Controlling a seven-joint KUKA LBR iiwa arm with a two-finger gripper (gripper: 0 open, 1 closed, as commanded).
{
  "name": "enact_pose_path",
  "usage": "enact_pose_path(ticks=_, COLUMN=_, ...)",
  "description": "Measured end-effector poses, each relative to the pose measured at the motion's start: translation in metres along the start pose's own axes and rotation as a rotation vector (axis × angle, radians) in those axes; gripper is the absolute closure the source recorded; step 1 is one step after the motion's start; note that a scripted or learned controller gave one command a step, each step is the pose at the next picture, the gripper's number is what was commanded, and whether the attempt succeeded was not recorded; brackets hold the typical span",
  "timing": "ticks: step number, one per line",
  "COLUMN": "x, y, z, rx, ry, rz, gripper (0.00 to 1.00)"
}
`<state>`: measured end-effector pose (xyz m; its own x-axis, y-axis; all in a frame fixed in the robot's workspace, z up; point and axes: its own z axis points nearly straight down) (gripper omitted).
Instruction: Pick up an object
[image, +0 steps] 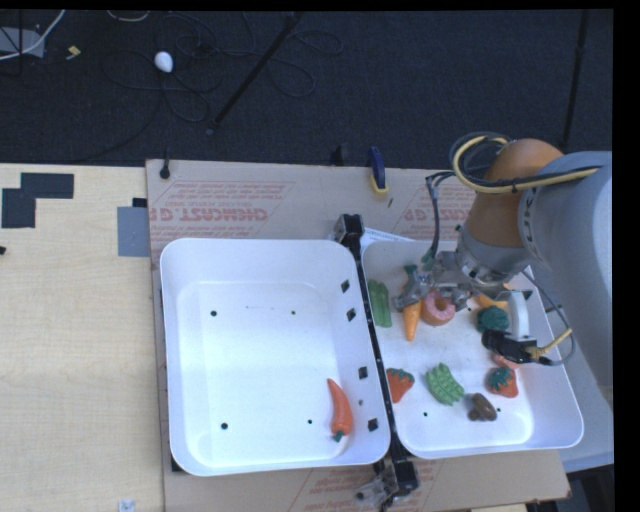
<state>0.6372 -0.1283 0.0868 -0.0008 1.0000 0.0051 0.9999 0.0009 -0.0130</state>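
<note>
The grey arm's two-finger gripper (428, 293) hangs low over the right white plastic bin (560, 425), where the toys cluster for picking; whether its pincer is apart or together I cannot tell. Just below it lies one orange plastic carrot (411, 321). Left of that bin, the other white bin (190, 300) holds one orange-red chilli (340, 408).

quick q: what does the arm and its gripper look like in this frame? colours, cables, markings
The grey KUKA arm has smooth rounded shells and an orange band above the wrist. Yellow and black cables loop beside that band. The dark metal two-finger gripper is compact, with thin black wiring running up it. No markings are legible.
</note>
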Motion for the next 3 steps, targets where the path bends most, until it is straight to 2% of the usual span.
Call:
enact_pose_path(ticks=1, x=-0.001, y=-0.001, z=-0.01, rx=0.002, ry=-0.002, rz=-0.002, gripper=1.0)
enact_pose_path(ticks=2, x=-0.026, y=0.006, z=-0.062, rx=-0.013, ry=-0.005, rz=0.001, gripper=1.0)
enact_pose_path(ticks=3, x=0.023, y=0.005, z=-0.145, rx=-0.012, ry=-0.005, rz=-0.001, gripper=1.0)
